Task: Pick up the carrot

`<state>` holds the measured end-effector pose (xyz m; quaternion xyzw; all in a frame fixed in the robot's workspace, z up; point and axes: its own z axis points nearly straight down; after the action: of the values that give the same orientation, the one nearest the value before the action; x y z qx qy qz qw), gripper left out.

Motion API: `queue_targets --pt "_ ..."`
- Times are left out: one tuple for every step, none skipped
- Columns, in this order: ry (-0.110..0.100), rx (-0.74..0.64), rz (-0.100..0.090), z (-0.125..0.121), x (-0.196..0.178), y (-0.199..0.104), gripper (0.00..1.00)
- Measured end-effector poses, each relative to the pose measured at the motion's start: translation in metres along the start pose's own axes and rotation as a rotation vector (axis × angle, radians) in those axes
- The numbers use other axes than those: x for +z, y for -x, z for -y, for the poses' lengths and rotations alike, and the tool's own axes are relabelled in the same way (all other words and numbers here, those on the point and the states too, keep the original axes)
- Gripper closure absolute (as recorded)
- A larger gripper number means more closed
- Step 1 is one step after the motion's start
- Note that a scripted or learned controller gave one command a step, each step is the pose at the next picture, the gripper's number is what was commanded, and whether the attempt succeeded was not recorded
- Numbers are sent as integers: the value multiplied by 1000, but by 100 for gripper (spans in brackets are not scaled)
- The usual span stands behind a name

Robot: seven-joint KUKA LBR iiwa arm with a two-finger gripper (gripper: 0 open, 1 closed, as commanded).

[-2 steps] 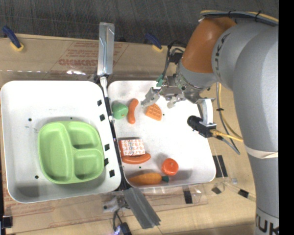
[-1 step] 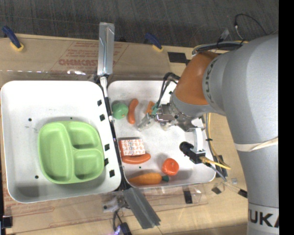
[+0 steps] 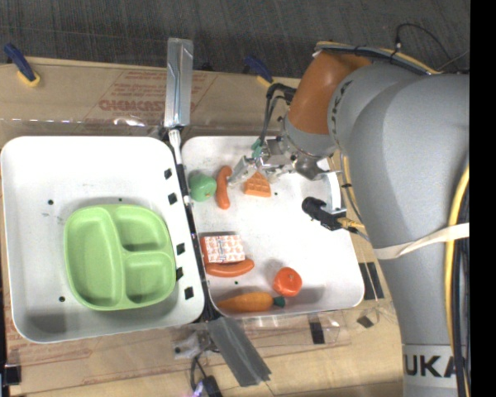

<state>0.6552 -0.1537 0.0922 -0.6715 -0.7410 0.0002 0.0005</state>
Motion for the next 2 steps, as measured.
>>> queue_targets --pt "-3 -328 -1 73 1 11 0" --pt "1 -138 1 2 -1 38 0"
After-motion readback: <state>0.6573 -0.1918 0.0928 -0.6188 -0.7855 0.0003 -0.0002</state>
